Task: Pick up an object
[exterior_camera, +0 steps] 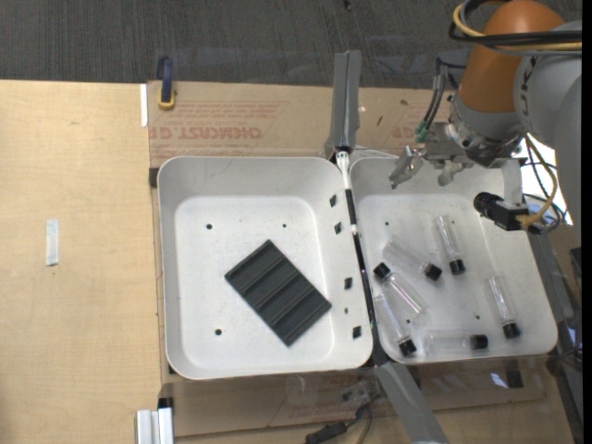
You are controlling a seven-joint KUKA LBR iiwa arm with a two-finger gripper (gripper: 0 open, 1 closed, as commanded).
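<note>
1 ribbed black block (277,292) left bin (176,248); 5 clear tubes (449,241) right bin (532,276).

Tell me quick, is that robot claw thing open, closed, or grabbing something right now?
Gripper: open, fingers spread apart, holding nothing, above the far edge of the right bin.

Cardboard sheet (222,123) with red lettering lies behind the two bins; blue-handled clamp (165,81) at its left corner; small white strip (52,243) on the wooden bench (74,340).
</note>
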